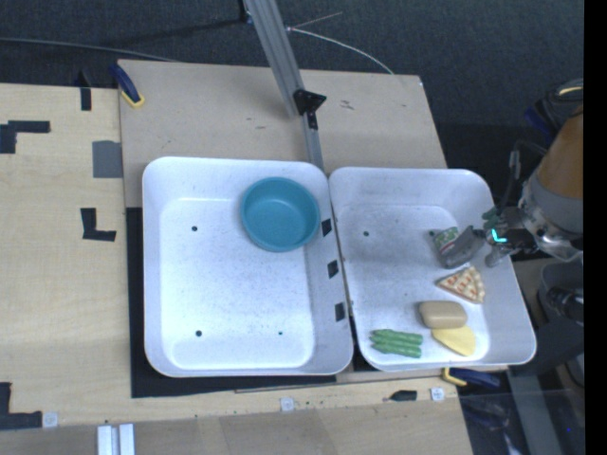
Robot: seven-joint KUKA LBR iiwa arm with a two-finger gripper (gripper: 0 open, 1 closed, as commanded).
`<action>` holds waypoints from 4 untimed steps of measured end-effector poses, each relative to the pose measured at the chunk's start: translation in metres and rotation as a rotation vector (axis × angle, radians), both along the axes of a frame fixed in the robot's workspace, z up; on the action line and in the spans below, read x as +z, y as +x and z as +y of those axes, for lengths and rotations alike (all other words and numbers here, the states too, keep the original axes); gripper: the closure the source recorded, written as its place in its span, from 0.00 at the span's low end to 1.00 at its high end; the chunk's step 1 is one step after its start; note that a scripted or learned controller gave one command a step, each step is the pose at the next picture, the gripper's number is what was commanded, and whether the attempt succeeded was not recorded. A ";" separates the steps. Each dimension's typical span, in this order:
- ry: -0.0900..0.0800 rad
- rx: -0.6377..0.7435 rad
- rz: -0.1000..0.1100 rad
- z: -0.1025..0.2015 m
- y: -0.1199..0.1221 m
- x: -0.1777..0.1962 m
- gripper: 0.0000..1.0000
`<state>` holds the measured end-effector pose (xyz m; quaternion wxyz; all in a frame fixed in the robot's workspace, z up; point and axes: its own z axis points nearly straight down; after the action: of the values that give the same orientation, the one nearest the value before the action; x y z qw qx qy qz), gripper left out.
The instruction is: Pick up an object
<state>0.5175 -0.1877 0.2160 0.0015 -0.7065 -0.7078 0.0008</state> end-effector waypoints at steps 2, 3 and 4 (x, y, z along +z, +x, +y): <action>0.001 -0.001 0.005 0.002 -0.004 -0.064 0.00; 0.001 -0.002 0.005 0.002 -0.016 -0.121 0.00; -0.002 -0.001 -0.002 0.002 -0.016 -0.126 0.00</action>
<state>0.5020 -0.1853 0.0903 0.0001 -0.7069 -0.7073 0.0005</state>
